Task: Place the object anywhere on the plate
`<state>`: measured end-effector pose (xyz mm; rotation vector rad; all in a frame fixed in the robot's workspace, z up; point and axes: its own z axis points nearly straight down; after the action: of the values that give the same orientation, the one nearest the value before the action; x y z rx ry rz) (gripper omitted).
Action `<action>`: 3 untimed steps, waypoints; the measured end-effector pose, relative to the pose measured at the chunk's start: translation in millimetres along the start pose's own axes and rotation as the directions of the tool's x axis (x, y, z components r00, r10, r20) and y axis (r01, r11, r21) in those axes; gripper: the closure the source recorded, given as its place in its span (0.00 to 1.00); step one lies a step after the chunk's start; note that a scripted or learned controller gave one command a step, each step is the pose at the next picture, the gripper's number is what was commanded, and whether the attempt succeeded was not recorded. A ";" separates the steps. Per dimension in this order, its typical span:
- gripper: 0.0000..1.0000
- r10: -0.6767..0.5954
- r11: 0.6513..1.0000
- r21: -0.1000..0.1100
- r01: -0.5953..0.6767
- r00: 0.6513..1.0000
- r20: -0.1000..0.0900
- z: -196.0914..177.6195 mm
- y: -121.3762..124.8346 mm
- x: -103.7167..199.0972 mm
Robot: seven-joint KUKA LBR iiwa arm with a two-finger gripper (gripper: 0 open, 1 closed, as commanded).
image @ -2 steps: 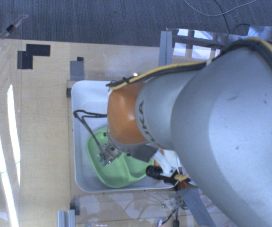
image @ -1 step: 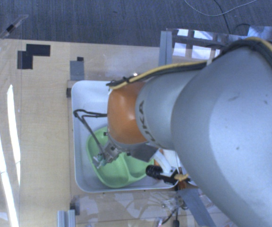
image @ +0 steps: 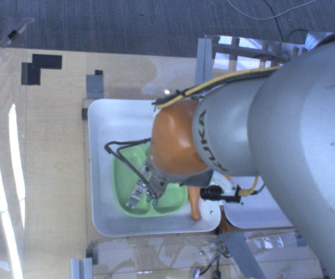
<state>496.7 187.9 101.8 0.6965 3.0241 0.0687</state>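
The grey arm with its smooth orange band reaches in from the right and covers much of the left bin, a shallow white tray with rounded corners. Inside this bin lies a light green plate, glossy plastic, roughly square with soft edges. The metallic gripper hangs over the near part of the plate, pointing down at it. Whether its fingers are apart or together, I cannot tell, because they are small and blurred. An orange object, long and narrow with a smooth surface, lies just right of the plate on the white floor of the bin, near its near edge. It seems to touch the plate's rim. A thin black cable loops from the wrist across the plate. The bench is pale wood.
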 end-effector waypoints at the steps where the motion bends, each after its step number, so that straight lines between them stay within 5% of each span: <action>1: 0.00 0.298 0.954 0.049 -0.297 0.955 -0.003 -87.8 -104.8 -47.2; 2: 0.00 0.176 0.983 0.053 -0.175 0.984 -0.016 -37.2 -48.8 -15.1; 3: 0.00 0.769 0.638 0.052 -0.769 0.639 0.023 -14.8 27.1 -7.1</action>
<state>514.3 208.6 118.2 1.9383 2.4708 0.0016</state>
